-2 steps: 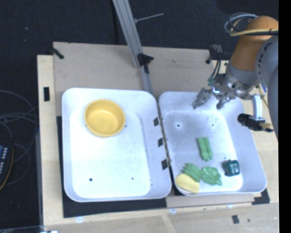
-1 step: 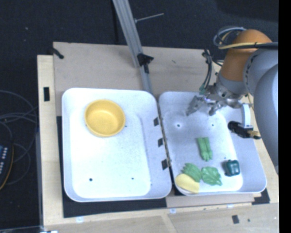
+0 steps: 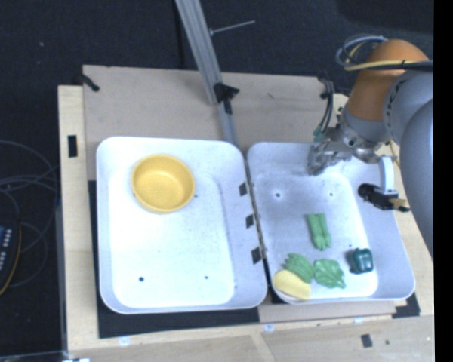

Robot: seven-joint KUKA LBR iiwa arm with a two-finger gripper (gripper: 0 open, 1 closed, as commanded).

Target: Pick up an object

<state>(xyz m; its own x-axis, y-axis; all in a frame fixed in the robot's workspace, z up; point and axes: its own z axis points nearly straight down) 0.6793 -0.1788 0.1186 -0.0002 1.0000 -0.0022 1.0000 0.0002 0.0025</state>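
My gripper [image 3: 318, 163] hangs over the far edge of the right bin [image 3: 287, 179], with nothing visible between its fingers. Well in front of it lies a light green oblong piece [image 3: 317, 231] in the middle of that bin. Near the front edge sit a leafy green toy [image 3: 297, 265], a second green leafy piece [image 3: 330, 273], a yellow lemon-like object [image 3: 291, 284] and a small dark teal block [image 3: 360, 260]. A yellow bowl [image 3: 163, 183] stands in the left bin [image 3: 174, 262] at its far left.
A grey metal pole [image 3: 200, 40] slants down from the top to the gap between the bins. The wooden bench [image 3: 136, 96] shows behind the bins. The arm's orange band [image 3: 377, 78] is at the right.
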